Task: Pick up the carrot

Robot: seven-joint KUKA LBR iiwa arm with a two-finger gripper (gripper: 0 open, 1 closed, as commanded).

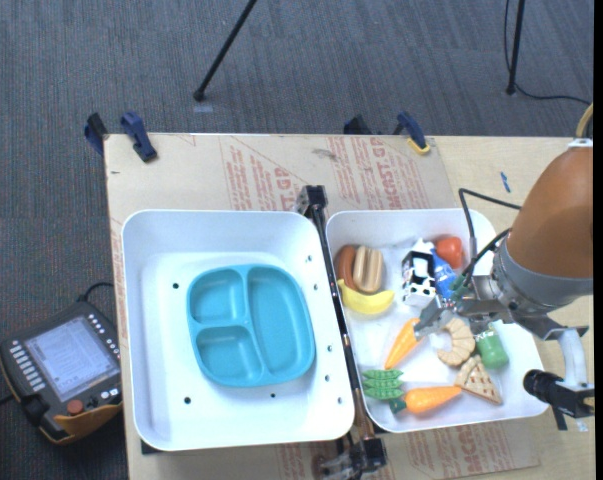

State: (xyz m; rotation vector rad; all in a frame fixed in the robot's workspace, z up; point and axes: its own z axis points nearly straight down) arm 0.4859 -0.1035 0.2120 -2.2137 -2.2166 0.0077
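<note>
The claw [433, 317] hangs low in the right bin [383, 230], its tip just beside a carrot [402, 343]; whether it is apart or together I cannot tell. A second carrot [430, 399] lies by the bin's front edge. A blue plate [251, 325] sits in the left bin [151, 313].

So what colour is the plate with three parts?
The plate is light blue, seen clearly in the camera view.

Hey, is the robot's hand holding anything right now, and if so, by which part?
Cannot be told. The hand sits low in the right bin, right beside the upper carrot, but its tips are too small and cluttered to see a hold.
</note>
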